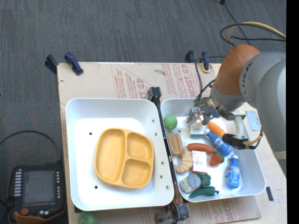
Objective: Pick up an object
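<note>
A: Reaching in from the right, the grey arm [261,85] with its orange band has its hand [197,117] low over the far part of the right bin [254,183].

B: Is the hand clenched on anything?

A: I cannot tell; the wrist hides that part, and the clutter beneath it blurs together.

B: What lies in that bin?

A: A green ball [170,122] sits at the bin's far-left corner. Just beside the hand lies a small white packet [197,128], and an orange carrot [215,126] lies next to that. A blue bottle [220,144] lies slanted near the middle, with a red sausage [201,148] beside it. A wooden block [175,144] rests along the left wall, a tan scalloped piece [186,162] just nearer than it. A red-and-white carton [199,161] lies in the middle, touching a red pepper [216,160].

B: And the near side?

A: A tin can [189,183] lies at the near-left corner, a green pepper [204,191] beside it, and a small blue spray bottle [232,172] lies toward the right wall.

B: The left bin?

A: The left bin [77,125] holds a yellow divided plate [124,157], lying flat. Both bins sit on the cardboard-covered worktop [117,80], with blue clamps [73,63] at its far edge.
</note>
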`<state>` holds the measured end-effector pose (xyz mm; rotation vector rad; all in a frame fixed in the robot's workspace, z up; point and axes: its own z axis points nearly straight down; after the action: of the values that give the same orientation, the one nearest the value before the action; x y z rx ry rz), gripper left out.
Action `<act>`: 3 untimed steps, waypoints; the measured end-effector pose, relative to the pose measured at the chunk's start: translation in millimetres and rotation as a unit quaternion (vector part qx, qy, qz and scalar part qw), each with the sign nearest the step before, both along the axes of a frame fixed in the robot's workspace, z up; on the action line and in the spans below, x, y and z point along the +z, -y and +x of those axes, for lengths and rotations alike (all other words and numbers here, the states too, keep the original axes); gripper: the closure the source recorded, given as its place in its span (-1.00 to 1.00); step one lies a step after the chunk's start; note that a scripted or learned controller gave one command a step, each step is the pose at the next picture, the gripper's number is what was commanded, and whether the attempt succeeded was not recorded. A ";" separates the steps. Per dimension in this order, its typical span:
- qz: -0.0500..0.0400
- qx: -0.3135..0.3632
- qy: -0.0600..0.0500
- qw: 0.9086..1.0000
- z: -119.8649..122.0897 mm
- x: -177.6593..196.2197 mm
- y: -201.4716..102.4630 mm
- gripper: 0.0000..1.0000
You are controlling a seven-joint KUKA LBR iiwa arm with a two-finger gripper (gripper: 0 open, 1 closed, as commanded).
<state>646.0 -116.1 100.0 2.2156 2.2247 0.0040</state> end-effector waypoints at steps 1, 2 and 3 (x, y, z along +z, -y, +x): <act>0.000 0.001 -0.001 1.000 0.1 9.5 0.0 1.00; 0.001 0.001 -0.001 1.000 0.4 19.1 0.1 1.00; 0.001 0.002 -0.001 1.000 0.8 28.8 0.2 1.00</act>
<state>646.8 -116.3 128.9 2.2138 2.2310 0.0037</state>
